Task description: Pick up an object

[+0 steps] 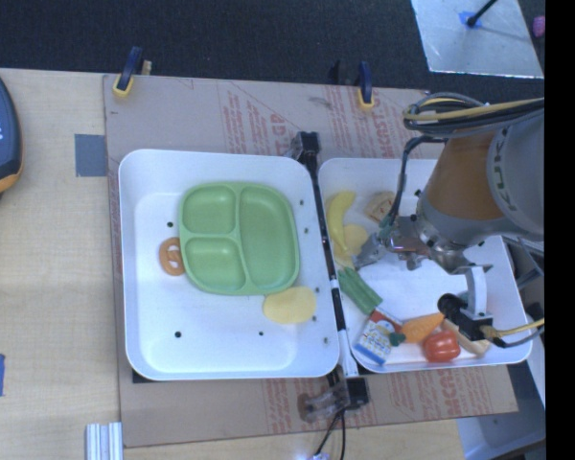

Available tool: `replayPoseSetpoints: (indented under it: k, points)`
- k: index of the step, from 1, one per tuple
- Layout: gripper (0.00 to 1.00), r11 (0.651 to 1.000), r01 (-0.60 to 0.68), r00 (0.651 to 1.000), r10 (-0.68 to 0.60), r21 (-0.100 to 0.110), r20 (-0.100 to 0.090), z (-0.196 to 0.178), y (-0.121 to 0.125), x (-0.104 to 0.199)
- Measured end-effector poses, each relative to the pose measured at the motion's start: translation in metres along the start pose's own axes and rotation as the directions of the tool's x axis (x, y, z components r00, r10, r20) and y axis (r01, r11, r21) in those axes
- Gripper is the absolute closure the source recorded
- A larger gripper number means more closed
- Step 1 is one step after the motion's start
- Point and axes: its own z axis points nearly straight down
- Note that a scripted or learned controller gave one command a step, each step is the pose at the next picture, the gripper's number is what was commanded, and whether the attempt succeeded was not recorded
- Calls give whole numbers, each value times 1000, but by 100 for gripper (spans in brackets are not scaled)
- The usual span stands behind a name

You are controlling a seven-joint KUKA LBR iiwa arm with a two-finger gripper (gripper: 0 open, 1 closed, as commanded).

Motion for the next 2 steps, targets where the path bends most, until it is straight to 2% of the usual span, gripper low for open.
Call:
replayPoseSetpoints:
  k: [1, 2]
  points:
    - [0, 1000, -5, 1000, 5, -8, 3, 11, 26, -122]
    - [0, 1000, 9, 1000, -9, -14, -1, -30, 109, -55]
